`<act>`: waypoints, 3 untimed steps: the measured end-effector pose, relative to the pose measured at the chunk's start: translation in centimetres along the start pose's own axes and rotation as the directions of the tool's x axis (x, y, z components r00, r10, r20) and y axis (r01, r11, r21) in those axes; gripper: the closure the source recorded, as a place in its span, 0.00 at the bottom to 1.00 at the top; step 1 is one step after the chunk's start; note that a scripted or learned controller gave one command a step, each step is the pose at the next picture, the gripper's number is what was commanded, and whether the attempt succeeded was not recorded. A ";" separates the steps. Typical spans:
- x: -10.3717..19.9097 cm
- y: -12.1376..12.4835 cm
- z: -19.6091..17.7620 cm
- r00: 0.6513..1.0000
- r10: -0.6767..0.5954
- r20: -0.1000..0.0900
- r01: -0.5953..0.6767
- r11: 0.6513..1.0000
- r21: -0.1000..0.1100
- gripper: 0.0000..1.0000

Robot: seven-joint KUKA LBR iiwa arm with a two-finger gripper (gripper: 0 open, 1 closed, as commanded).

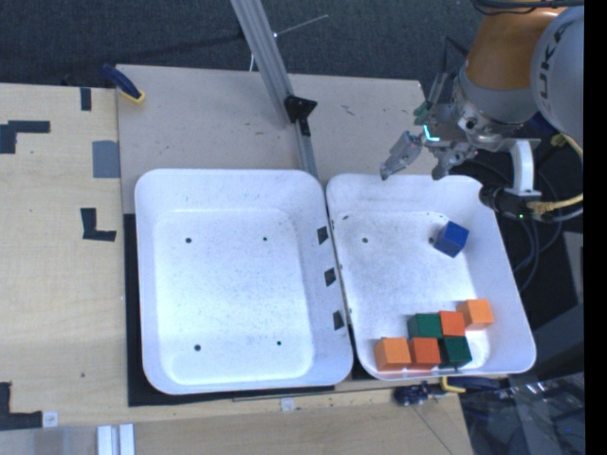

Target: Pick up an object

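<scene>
- Risk one: we see the end effector (415,161) with fingers apart and holding nothing, above the far rim of the right bin (398,186).
- The blue cube (451,238) lies alone and tilted; a descent off centre may push it aside.
- The orange and green cubes (434,338) touch in the near corner; fingers may jam between them.

I'm working in a robotics lab: a plywood desk (218,121) with tape marks (95,224), two white bins (152,207) side by side, a slanted aluminium strut (270,55), and loose cabling (541,207) beside the arm (517,45).
</scene>
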State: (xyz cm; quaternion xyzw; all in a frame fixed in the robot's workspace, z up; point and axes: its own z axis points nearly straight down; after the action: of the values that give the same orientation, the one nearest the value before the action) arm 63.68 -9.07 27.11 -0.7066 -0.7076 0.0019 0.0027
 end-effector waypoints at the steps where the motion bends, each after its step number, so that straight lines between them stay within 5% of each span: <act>1: 0.0 0.1 -0.3 1.000 -0.001 0.001 0.001 1.000 -0.005 0.00; 3: -0.2 0.6 11.8 1.000 0.000 0.002 0.000 1.000 0.002 0.00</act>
State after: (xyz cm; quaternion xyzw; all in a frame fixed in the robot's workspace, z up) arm 64.16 -9.29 15.29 -0.7066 -0.7076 0.0034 0.0029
